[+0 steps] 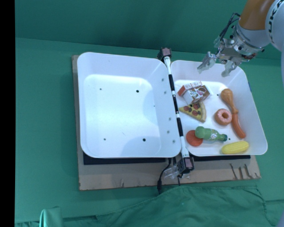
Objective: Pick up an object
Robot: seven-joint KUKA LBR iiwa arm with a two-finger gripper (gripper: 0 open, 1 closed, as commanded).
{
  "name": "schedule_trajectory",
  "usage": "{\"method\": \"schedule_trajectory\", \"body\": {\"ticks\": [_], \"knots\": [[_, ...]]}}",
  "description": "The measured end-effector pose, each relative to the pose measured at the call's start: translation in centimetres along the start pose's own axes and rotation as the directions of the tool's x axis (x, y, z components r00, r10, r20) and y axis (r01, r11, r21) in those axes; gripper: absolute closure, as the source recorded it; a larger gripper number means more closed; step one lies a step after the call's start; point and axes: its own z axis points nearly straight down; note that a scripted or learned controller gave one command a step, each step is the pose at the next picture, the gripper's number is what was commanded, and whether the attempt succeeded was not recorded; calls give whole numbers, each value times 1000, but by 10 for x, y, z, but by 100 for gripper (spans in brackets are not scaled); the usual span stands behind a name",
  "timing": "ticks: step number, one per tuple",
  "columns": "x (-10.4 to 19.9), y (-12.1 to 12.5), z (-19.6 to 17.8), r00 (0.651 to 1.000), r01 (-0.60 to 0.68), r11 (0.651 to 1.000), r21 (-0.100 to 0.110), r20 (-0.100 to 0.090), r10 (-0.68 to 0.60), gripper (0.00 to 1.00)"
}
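Observation:
My gripper (218, 65) hangs above the far edge of the right bin (255, 111), its two fingers spread open with nothing between them. Below it in that bin lie a red and white carton (194, 92), a pizza slice (194, 111), a pink-iced donut (222, 116), an orange chicken drumstick (229, 99), an orange sausage (238, 125), a green bottle (209, 134), a red tomato slice (193, 139) and a yellow corn cob (235, 147). The carton is the nearest item to the gripper, lower and to the left.
The left bin (124, 106) sits beside the right one, parted by a black and white divider rod (174, 99). Both bins rest on a cardboard sheet (133, 177) over green cloth. The arm's orange band (255, 11) enters at the top right.

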Motion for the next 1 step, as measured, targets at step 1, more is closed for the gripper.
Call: {"method": "schedule_trajectory", "body": {"ticks": [1], "knots": [[1,3,61,1000,0,1000,3,0,0,0]]}}
